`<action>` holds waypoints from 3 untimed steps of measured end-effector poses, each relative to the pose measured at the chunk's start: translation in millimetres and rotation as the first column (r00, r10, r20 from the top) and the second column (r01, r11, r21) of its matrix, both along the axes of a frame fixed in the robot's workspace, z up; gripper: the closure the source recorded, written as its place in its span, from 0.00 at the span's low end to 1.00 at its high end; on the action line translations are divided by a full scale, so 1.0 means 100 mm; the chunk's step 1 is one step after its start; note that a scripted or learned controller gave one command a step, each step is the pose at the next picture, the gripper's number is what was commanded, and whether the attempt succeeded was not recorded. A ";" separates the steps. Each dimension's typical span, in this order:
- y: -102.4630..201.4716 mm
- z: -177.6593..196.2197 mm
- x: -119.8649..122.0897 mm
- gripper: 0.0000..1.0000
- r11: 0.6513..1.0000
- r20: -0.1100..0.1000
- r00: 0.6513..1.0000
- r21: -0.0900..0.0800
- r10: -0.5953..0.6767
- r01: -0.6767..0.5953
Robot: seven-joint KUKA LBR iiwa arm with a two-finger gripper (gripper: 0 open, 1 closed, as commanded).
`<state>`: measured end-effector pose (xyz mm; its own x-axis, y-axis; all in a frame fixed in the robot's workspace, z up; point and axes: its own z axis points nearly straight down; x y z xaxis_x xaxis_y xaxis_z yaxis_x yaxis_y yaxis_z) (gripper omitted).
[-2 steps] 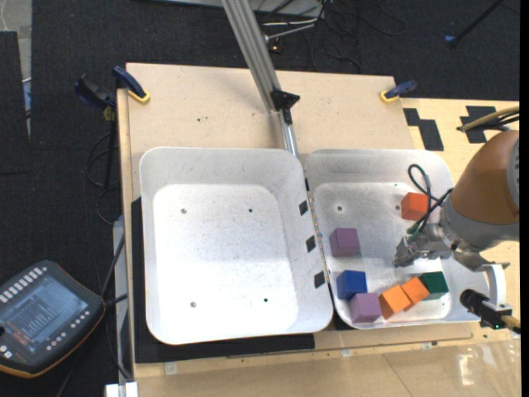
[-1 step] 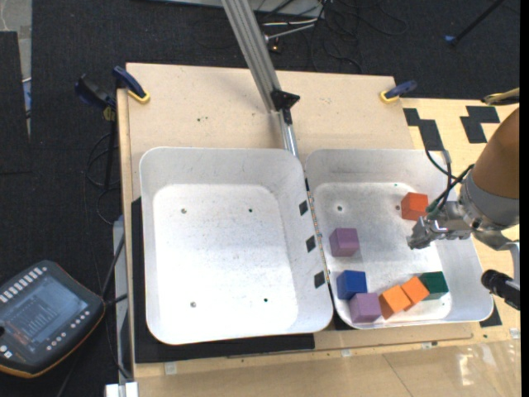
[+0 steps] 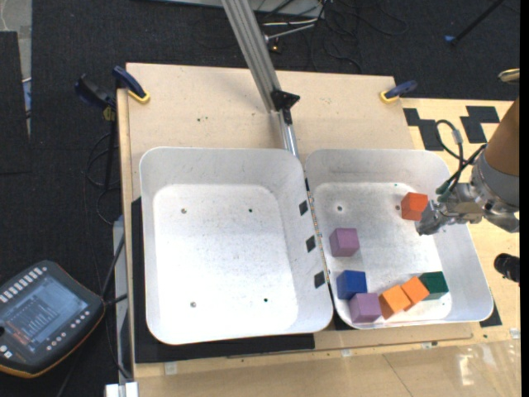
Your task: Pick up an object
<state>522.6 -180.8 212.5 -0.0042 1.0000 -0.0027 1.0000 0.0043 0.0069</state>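
Beside our gripper [image 3: 430, 222], just to its left and touching it, sits the orange cube [image 3: 412, 206] in the right bin [image 3: 463, 259]. We cannot tell its state. We judge nothing lifted yet; grasping and raising remain.

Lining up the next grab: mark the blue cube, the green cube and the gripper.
blue cube [image 3: 351, 283]: camera view, top face.
green cube [image 3: 434, 284]: camera view, top face.
gripper [image 3: 427, 224]: camera view, between fingertips.
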 end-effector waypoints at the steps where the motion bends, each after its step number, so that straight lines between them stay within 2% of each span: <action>1: 0.00 0.33 0.02 1.00 1.000 -0.001 1.000 0.000 0.000 0.000; 3: 0.96 0.14 0.38 1.00 1.000 -0.005 1.000 0.003 0.004 -0.004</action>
